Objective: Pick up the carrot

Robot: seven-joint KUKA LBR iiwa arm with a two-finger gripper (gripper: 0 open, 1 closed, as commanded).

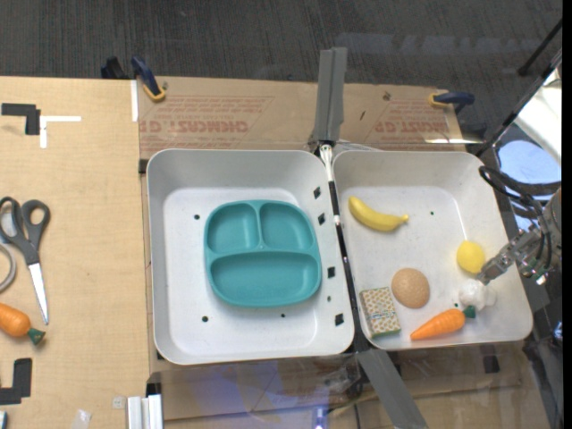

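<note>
The gripper (497, 264) hangs at the right bin's (420, 170) right edge by the lemon (471, 256); its state I cannot tell. The carrot (440, 323) lies untouched near the front wall; next, approach and descend over it

Pale wood counter (80, 239), two white bins (161, 266) set side by side on cardboard (232, 119), scissors (27, 239) laid at left, second carrot (16, 320) placed just below them

Arm: enters from right edge, mostly out of frame.
Gripper (494, 264): low, angled left-down; finger state unclear.
</note>
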